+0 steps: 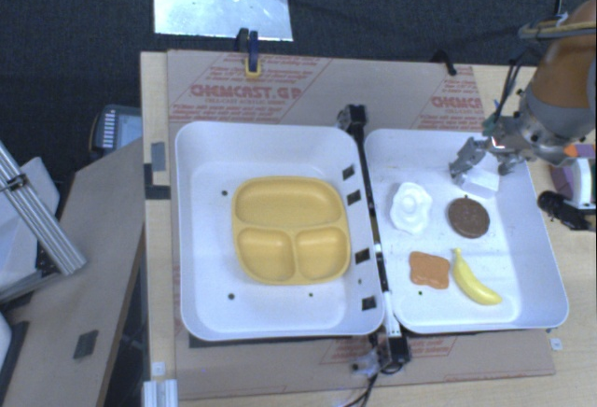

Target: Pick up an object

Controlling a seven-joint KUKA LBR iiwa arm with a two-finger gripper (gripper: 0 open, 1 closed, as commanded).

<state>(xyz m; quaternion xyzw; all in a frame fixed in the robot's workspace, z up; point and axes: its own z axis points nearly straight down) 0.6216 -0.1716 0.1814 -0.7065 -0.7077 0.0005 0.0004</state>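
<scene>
- 2 shallow white plastic bins sit side by side on a tan board printed with red lettering: the left bin [201,209] fills the middle of the frame, the right bin [532,256] the lower right.
- In the left bin lies a yellow plastic plate with 3 compartments [290,229], flat and roughly centred.
- The right bin holds the loose objects. A small white lumpy object [410,206] lies near the bin's left wall, about mid-height.
- Just to its right is a round brown disc, cookie-like [468,217] — near the white lump, not touching it.
- Below these, an orange-brown flat piece shaped like toast [429,269] lies toward the bin's lower left.
- A yellow toy banana [475,280] lies just beside the toast, on its right, tilted with its upper end pointing toward the brown disc.
- A small white flat piece [481,181] lies near the top of the right bin, above the brown disc.
- The grey arm with its orange band [564,78] enters from the upper right of the frame.
- Its two-finger gripper [476,161] hangs over the upper part of the right bin, right above the white flat piece. Whether its fingers are spread or pressed together I cannot tell — the metal parts blur together, and nothing is seen between them.
</scene>
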